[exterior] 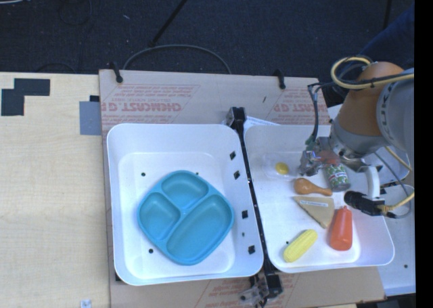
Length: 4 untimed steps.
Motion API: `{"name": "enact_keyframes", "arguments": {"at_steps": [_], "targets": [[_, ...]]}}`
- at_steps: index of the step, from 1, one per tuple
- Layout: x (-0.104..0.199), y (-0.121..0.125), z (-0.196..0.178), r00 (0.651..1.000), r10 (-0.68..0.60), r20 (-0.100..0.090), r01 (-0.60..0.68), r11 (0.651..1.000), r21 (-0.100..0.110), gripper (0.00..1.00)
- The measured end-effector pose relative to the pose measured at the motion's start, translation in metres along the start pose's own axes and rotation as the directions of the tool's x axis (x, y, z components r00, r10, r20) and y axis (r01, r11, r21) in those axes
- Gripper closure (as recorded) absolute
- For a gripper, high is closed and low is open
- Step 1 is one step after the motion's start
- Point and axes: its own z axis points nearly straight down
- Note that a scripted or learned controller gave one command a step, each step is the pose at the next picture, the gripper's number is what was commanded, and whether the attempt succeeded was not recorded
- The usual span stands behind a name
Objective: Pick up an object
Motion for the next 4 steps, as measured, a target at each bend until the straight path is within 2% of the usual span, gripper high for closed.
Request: {"name": "enact_keyframes", "arguments": {"at_steps": [1, 3, 4], "targets": [[0.000, 0.000, -0.043, 1.000, -0.002, -0.003, 0.002, 1.000, 0.013, 1.00], [-0.010, 0.011, -0.136, 1.000, -0.006, -0.002, 0.006, 1.000, 0.012, 1.00], [-0.011, 0.011, -0.154, 1.000, -0.005, -0.004, 0.005, 1.000, 0.015, 1.00]]}}
